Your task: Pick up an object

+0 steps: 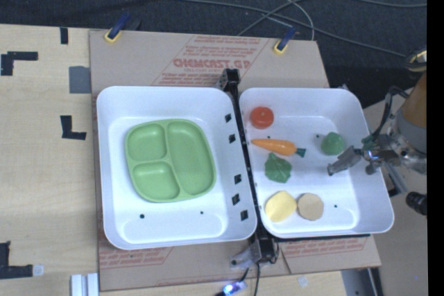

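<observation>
The right bin (pixel 347 104) holds several toy foods: a red tomato (pixel 261 117), an orange carrot (pixel 276 146), a dark green leafy piece (pixel 277 168), a green lump (pixel 332 143), a yellow piece (pixel 280 206) and a tan round piece (pixel 310 206). My gripper (pixel 352 156) reaches in over the bin's right side, just right of and slightly below the green lump. It looks open, with nothing between its fingers.
The left bin (pixel 111 107) holds a light green divided plate (pixel 170 159). A black divider clip strip (pixel 239 149) runs between the bins. Both bins rest on a cardboard sheet (pixel 208 55) clamped at its back edge. Cables (pixel 229 0) cross the dark floor behind.
</observation>
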### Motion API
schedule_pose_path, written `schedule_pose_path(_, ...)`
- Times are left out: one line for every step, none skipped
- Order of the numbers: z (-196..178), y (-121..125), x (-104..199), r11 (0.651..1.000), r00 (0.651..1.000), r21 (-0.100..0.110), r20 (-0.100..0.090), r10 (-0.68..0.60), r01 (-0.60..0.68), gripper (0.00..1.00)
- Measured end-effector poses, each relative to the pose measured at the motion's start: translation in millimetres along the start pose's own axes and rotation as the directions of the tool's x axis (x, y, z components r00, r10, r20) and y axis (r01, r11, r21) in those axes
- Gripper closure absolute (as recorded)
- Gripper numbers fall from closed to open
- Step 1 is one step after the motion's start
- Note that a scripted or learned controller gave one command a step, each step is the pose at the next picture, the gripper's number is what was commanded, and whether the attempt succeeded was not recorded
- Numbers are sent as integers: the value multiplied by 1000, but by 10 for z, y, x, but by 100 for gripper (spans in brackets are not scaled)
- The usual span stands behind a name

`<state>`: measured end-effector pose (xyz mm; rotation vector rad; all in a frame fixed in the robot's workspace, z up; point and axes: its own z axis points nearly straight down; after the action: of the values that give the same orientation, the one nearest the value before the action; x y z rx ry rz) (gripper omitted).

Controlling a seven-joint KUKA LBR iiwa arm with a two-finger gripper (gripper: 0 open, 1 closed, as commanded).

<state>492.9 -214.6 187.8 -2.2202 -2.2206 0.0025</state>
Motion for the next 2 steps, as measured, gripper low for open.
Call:
schedule_pose_path(602, 63, 52, 1000, 1000, 4, -2, -1, 1, 0)
schedule_pose_path(1048, 65, 56, 1000, 1000, -2, 2, -1, 1, 0)
